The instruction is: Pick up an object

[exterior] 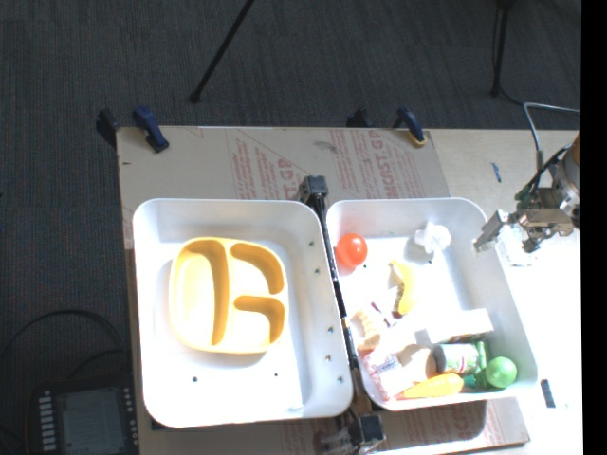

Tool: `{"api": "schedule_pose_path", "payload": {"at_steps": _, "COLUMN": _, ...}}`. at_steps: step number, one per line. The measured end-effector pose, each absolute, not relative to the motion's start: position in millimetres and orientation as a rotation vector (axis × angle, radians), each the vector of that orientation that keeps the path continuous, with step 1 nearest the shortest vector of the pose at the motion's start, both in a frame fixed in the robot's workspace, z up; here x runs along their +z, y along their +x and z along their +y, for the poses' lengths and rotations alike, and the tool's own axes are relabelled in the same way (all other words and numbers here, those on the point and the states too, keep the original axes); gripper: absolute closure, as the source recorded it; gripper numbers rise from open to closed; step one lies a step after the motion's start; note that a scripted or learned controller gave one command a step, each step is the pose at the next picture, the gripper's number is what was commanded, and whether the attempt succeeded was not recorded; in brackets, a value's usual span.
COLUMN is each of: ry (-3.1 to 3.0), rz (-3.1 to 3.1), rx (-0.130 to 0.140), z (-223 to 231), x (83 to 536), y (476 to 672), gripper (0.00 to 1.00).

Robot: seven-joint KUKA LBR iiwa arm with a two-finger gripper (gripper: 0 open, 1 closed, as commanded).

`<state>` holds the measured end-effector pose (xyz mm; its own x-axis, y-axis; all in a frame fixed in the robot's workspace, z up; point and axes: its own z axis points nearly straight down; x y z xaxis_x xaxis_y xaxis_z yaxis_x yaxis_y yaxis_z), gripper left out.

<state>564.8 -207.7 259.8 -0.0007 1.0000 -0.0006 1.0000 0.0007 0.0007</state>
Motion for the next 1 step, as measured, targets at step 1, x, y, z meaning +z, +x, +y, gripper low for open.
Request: {"api": "schedule_pose_path", "payload": {"at_steps": 1, "ry": 2.224, "rz": 2.23, "rx": -0.004, "z": -156.7, "x": 128.1, "y": 585.2, "gripper": 0.0}}
